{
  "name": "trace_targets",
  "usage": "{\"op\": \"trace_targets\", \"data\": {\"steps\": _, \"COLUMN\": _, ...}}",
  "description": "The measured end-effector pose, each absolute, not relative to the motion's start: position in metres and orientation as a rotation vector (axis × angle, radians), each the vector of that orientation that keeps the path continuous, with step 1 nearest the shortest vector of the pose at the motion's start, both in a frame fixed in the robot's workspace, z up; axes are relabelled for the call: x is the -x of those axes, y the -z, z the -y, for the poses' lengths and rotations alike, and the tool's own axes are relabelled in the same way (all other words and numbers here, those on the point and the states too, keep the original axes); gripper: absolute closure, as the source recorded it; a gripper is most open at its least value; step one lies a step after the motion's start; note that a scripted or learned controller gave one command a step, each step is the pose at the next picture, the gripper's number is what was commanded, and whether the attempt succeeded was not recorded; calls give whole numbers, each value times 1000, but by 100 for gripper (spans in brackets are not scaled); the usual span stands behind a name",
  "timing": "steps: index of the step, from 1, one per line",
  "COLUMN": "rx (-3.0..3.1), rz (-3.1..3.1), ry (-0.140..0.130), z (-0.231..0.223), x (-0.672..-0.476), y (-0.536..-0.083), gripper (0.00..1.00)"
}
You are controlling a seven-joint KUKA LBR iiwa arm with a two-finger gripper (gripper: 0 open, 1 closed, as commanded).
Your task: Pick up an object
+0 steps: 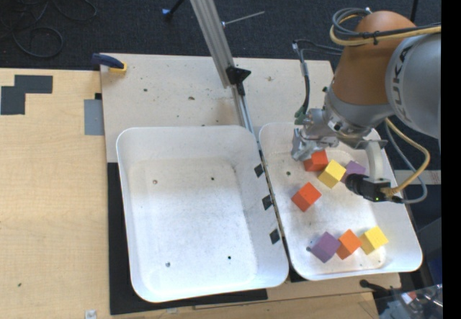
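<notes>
Right now my pincer hangs low over the far end of the right bin, just above a red-orange block that sits touching a yellow block. Whether it is spread or closed I cannot tell; the wrist hides the tips from this angle, and nothing shows plainly between them, so I claim no hold.

All the blocks lie in the right bin, which is why I reach here from the right. A purple block lies just beyond the yellow one, partly behind my cabling. A second red-orange block sits alone toward the divider, apart from its neighbours. Near the front rim, a purple cube, an orange cube and a yellow cube stand in a tight row.

The left bin sits beside it on the surface.

I judge the block beneath me the likely target, though its yellow neighbour crowds one side and could be nudged or caught as I close. The lone block by the divider would be easier.
</notes>
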State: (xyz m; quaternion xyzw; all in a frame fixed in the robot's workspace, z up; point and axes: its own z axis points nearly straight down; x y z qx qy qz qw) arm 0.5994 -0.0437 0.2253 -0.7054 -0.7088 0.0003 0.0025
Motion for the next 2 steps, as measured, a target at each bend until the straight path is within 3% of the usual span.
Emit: {"op": "trace_targets", "data": {"steps": 2, "rx": 2212, "rz": 2223, "ry": -3, "z": -58, "x": -550, "y": -231, "gripper": 100}}
